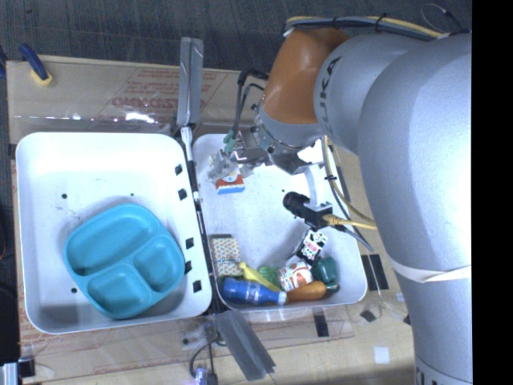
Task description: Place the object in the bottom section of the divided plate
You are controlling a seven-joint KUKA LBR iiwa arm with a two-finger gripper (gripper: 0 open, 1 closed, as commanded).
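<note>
From my feed the divided plate sits bare in the left bin, lower left of frame, so nothing is delivered yet. My end effector hangs over the right bin just above a small red-and-blue item; I can't tell its opening or whether it grips. Other candidates, blue bottle included, pile at lower centre. Worktop is cardboard-brown, cramped.

Blue divided plate, white bins, grey-and-orange arm.
</note>
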